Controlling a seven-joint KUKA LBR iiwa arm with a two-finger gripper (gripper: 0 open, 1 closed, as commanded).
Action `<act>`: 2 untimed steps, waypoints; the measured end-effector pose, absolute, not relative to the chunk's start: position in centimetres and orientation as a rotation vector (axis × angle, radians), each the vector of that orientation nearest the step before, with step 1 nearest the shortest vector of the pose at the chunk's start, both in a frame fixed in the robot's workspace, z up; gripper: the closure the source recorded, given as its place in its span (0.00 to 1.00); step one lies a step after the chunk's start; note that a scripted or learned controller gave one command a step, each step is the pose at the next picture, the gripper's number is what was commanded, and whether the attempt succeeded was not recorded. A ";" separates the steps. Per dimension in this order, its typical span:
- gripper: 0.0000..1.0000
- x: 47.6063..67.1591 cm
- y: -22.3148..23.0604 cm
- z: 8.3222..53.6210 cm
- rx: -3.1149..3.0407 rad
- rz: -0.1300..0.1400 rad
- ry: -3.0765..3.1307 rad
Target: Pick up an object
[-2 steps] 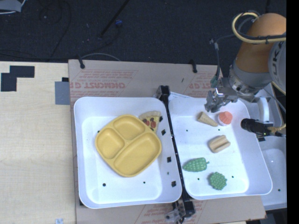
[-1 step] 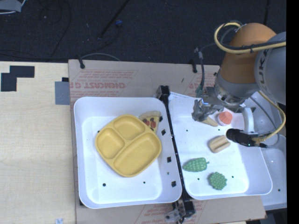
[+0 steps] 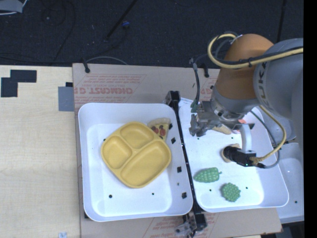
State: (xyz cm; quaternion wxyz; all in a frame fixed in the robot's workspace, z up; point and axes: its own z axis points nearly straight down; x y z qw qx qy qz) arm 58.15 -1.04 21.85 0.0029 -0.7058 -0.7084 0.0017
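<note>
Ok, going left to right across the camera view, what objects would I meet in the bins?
yellow divided tray → green oblong toy → green bumpy round toy

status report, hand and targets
Status: hand over right bin, far-left corner. Green oblong piece and green bumpy piece lie nearer the front, apart from it. Yellow tray in left bin, not in the way.

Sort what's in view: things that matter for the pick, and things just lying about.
For the pick: gripper, above the right bin; green oblong piece and green knobbly ball, both in that bin.
Lying about, probably: yellow divided plate and pizza slice toy, in the left bin.
</note>
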 end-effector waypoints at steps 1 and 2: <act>1.00 55.9 3.9 21.1 -2.212 0.006 -2.222; 1.00 53.9 7.9 21.8 -2.213 0.005 -2.223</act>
